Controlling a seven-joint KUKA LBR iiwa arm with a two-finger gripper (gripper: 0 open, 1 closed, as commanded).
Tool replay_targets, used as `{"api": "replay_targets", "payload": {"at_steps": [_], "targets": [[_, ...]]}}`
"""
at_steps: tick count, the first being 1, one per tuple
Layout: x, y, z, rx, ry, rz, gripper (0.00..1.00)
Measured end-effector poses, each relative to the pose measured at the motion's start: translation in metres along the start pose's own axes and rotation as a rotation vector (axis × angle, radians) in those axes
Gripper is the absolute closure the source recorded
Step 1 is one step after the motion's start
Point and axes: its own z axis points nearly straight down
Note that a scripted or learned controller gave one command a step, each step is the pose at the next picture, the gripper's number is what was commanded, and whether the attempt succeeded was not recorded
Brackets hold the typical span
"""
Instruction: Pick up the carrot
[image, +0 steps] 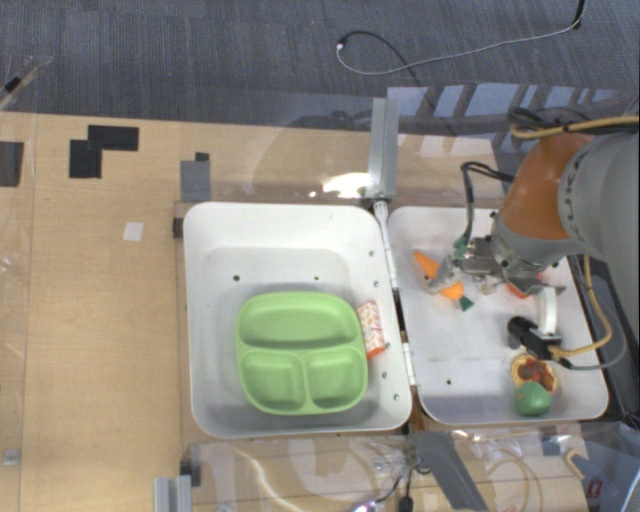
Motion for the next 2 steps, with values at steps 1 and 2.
{"api": "replay_targets", "payload": {"at_steps": [1,2], "targets": [[0.003,0.003,-0.013,-0.007,0.003,-0.002,1.00],[0.076,-0.005,-0.134,0.004,0.001,-0.082,1.00]]}}
